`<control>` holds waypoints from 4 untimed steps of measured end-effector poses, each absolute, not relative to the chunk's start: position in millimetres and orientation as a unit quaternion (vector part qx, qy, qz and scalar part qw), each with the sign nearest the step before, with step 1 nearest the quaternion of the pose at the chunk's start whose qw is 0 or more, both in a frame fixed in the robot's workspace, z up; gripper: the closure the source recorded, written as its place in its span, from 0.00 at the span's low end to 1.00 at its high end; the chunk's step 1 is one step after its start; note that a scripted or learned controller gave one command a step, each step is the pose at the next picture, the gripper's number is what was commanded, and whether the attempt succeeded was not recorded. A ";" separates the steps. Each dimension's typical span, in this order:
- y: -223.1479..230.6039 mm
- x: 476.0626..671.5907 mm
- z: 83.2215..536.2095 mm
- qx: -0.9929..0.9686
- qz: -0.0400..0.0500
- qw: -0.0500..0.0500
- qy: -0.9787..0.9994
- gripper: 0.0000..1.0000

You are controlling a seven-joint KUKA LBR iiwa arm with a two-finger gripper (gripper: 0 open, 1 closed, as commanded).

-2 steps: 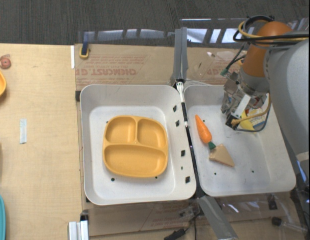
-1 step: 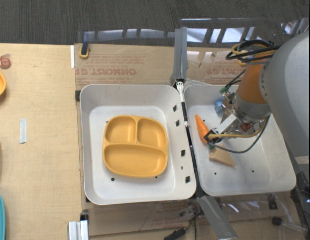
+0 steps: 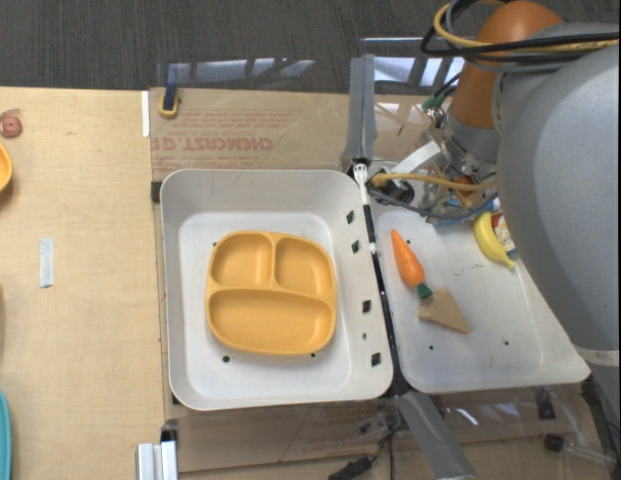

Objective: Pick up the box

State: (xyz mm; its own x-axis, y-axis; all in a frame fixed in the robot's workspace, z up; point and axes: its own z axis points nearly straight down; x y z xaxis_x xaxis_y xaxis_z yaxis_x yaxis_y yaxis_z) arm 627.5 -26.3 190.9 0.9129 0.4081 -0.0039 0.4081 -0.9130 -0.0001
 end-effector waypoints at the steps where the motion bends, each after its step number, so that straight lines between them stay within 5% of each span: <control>1: 57.9 650.7 191.1 0.988 -0.001 0.000 0.151 1.00; 2: 57.5 650.7 191.0 0.989 -0.001 0.000 0.151 0.00; 4: -41.0 650.1 190.0 0.951 -0.003 0.000 0.309 0.00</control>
